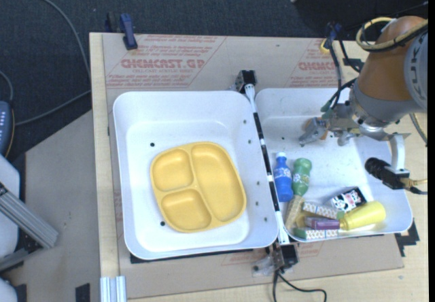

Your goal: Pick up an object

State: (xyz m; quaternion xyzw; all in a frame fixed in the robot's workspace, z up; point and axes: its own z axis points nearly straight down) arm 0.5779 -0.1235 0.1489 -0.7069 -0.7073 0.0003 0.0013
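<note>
Yellow three-compartment plastic tray (197, 187) lies in the left white bin (129, 117). Right white bin (285, 107) holds a blue bottle (283, 177), green bottle (301, 176) and yellow cup (364, 215); jaws' state unclear.

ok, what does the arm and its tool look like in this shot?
The arm is a rounded grey body with a broad orange band above the wrist. Black cables loop over its top and run down beside it. The tool is a small grey metal piece with thin fingers, on a pale round flange.
</note>
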